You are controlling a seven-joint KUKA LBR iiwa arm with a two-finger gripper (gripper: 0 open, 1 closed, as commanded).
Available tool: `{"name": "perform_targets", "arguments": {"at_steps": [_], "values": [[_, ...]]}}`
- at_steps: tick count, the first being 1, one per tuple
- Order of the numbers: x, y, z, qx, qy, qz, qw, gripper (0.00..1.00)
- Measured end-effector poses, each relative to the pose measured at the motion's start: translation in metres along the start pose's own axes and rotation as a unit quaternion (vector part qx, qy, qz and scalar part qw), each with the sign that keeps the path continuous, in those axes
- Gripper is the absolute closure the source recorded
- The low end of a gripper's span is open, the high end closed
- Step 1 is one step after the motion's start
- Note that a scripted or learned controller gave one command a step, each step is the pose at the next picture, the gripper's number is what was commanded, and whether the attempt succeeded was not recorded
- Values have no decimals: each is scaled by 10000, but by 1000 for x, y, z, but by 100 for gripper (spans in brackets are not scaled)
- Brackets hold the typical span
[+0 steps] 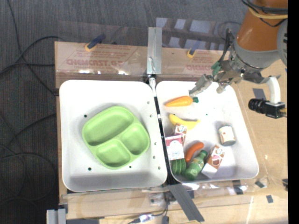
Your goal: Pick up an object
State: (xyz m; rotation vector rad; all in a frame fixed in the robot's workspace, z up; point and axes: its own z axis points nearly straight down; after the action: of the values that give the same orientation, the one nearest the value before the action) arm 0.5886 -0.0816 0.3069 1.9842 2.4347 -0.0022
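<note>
1. Claw (208,84) up at the far end of the right bin (243,125), hanging off the grey arm with its orange band (261,24), which reaches in from the right.
2. Fingers spread, released, with nothing between them; one finger (198,87) stretches left and down toward the carrot, the other sits further right near the far rim.
3. Carrot (177,101) lies on its side just near of that left fingertip, green end pointing right; whether they touch, cannot tell.
4. Banana (182,121) lies just near of the carrot, close to the divider between the bins.
5. Small white carton (174,146) sits near of the banana, against the left wall of the right bin.
6. Orange-red sausage shape (194,150) and a green bottle (195,166) lie together toward the near edge.
7. Red-and-white carton (215,157) rests just right of the bottle.
8. White can (226,135) lies by itself toward the right wall.
9. Left bin (70,167) holds a green divided plate (116,136), three compartments, well apart from the claw.
</note>
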Motion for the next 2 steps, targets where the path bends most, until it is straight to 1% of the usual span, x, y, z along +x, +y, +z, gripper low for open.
{"name": "perform_targets", "arguments": {"at_steps": [1, 2], "values": [[-23, -27, 135, 16, 7, 570, 9984, 0], [-15, -43, 190, -161, -30, 388, 9991, 0]]}}
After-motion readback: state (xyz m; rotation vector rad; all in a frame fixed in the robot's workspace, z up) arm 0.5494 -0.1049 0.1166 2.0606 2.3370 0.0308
